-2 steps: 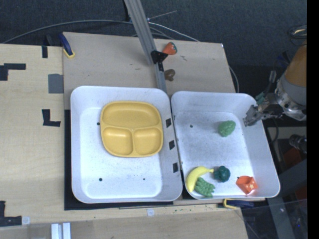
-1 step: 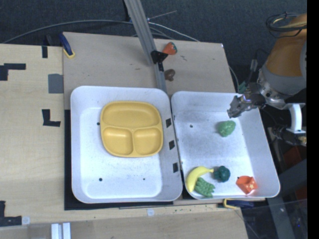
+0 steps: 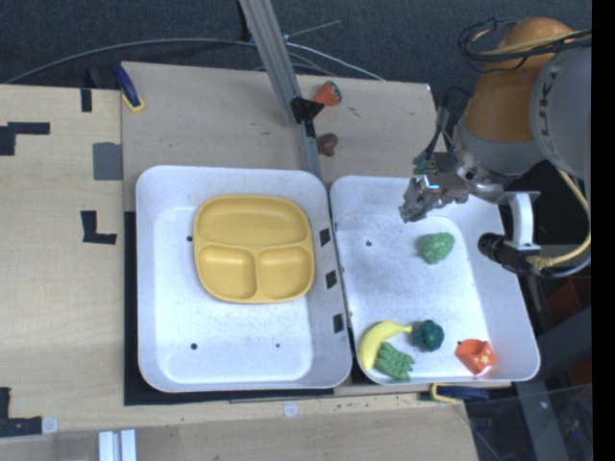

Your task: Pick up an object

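Light green object [image 3: 436, 248] lies in right bin [image 3: 500, 286], mid-right, untouched. Gripper [image 3: 420, 205] hangs just far-left of it, holding nothing; how wide it's open, cannot tell. Pick not yet done: descent, grasp, lift all remain. Banana [image 3: 377, 337] sits near edge.

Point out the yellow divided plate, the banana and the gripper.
yellow divided plate [image 3: 254, 221], camera view, upper compartment.
banana [image 3: 375, 338], camera view, middle of its curve.
gripper [image 3: 415, 209], camera view, its tip.

A dark carpeted floor [image 3: 144, 8] lay beyond a pale wooden bench [image 3: 48, 257] marked with black tape. A grey metal pole [image 3: 269, 36] slanted across it, and thin cables [image 3: 192, 46] curved over the carpet.
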